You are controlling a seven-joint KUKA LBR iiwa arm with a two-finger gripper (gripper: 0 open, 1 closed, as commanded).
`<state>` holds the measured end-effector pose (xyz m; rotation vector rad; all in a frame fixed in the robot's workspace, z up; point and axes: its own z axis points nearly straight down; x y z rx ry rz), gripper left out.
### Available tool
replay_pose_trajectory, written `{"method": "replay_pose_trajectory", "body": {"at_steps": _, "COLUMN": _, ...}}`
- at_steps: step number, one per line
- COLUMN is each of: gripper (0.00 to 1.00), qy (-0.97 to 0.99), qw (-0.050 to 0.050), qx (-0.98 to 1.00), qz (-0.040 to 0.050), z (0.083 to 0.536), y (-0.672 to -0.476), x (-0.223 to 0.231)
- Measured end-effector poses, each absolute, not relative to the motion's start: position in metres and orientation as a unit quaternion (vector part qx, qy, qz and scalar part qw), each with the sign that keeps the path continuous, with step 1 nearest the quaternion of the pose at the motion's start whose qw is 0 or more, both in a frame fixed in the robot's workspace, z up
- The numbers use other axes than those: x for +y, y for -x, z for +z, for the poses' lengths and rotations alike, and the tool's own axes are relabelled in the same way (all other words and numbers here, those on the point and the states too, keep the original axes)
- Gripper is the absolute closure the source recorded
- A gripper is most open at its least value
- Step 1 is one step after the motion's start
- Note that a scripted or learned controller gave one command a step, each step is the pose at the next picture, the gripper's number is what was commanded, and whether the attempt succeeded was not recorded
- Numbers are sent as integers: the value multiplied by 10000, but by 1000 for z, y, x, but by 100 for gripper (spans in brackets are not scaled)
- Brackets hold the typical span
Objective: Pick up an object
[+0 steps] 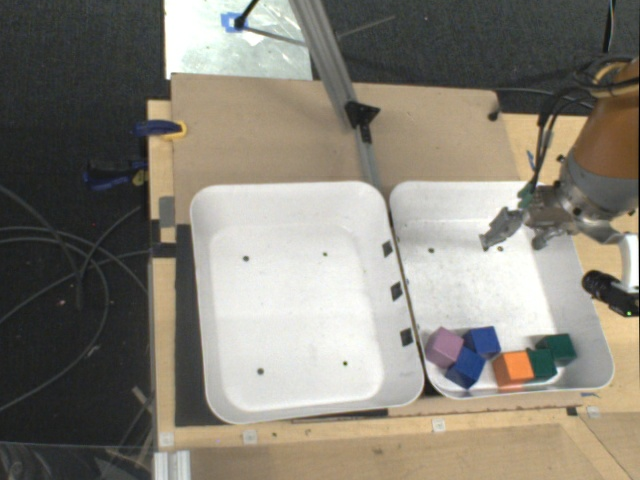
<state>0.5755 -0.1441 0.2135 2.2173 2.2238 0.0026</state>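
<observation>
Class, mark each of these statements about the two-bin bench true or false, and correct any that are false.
1. The blocks lie in the right bin. True.
2. The gripper holds the orange block. False: the orange block lies on the bin floor, far from the gripper.
3. The blocks are bunched in the bin's near corner. True.
4. The purple block lies in the left bin. False: it lies in the right bin beside a blue block.
5. The gripper hangs over the left bin. False: it hangs over the right bin's far part.
</observation>
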Motion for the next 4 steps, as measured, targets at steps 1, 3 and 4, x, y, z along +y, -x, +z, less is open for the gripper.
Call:
{"method": "replay_pose_trajectory", "body": {"at_steps": 1, "gripper": 0, "qy": -7090, "qw": -29, "qx": 7052, "qz": -28, "z": 119, "y": -507, "x": -195}}
{"method": "replay_pose_trajectory", "body": {"at_steps": 3, "gripper": 0, "qy": -7079, "qw": 54, "qx": 7063, "qz": 7, "z": 96, "y": -604, "x": -204}}
{"method": "replay_pose_trajectory", "body": {"at_steps": 4, "gripper": 0, "qy": -7032, "qw": 18, "qx": 7110, "qz": 20, "z": 141, "y": -595, "x": -125}}
